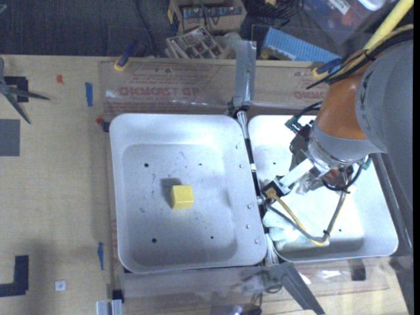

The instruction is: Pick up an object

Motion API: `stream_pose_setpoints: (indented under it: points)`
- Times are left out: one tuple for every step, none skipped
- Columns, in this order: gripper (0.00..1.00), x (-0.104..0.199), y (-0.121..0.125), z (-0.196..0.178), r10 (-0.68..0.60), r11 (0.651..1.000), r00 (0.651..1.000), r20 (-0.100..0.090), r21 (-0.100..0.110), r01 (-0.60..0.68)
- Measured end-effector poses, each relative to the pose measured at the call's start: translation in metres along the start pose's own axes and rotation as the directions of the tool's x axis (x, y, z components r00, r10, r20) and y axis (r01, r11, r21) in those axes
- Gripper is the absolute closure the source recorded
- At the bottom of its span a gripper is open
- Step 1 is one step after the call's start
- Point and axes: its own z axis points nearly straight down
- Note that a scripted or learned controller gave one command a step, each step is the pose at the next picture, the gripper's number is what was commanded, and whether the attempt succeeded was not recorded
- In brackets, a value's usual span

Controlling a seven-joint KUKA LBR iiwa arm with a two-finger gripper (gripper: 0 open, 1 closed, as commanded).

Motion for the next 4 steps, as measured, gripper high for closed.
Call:
stream_pose_setpoints:
  points:
    - [1.00, -0.005, -0.013, 0.011, 0.215, 0.977, 0.977, 0.000, 0.001, -0.215]
    - [1.00, -0.005, -0.012, 0.001, 0.214, 0.977, 0.977, 0.001, 0.001, -0.214]
    - [1.00, -0.005, -0.012, -0.008, 0.213, 0.977, 0.977, 0.001, 0.001, -0.213]
    - [1.00, -0.004, -0.011, -0.018, 0.212, 0.977, 0.977, 0.001, 0.001, -0.212]
